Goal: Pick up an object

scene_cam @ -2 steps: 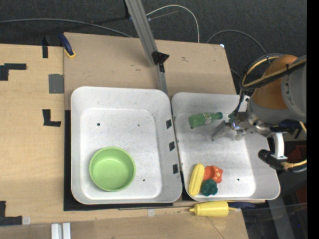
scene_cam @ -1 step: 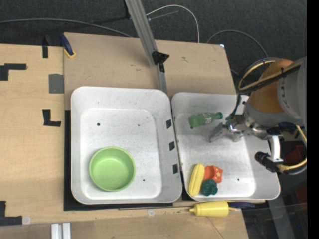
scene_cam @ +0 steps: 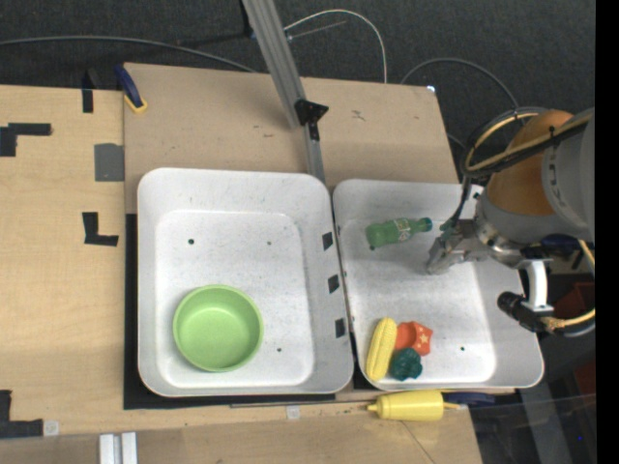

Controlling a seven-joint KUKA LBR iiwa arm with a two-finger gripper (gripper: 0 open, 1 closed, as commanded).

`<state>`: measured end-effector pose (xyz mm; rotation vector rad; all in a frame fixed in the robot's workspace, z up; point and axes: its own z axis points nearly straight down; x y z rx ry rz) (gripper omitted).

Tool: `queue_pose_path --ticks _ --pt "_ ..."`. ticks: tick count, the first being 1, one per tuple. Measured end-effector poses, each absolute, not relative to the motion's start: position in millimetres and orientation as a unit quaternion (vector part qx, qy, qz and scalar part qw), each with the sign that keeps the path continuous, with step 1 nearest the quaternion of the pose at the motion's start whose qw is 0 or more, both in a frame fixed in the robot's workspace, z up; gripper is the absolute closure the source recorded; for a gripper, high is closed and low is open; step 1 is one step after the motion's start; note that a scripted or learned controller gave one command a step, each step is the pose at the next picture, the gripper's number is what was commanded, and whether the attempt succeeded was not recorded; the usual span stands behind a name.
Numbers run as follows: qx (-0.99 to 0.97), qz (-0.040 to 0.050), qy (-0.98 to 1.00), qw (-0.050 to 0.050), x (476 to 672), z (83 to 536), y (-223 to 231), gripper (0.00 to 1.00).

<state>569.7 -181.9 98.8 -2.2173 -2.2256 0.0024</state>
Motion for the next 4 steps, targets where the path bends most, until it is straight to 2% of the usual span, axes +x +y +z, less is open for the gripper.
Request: queue_pose_path --ticks 2,3,4 --pt "-0.707 -0.0005 -0.708 -0.001 568.5 184.6 -187.3 1.0" --pt "-0.707 -0.0003 -0.708 -0.001 569.0 208.2 -187.0 1.0" --pt "-0.704 -0.0006 -0.71 0.001 593.0 207.9 -132.6 1.0"
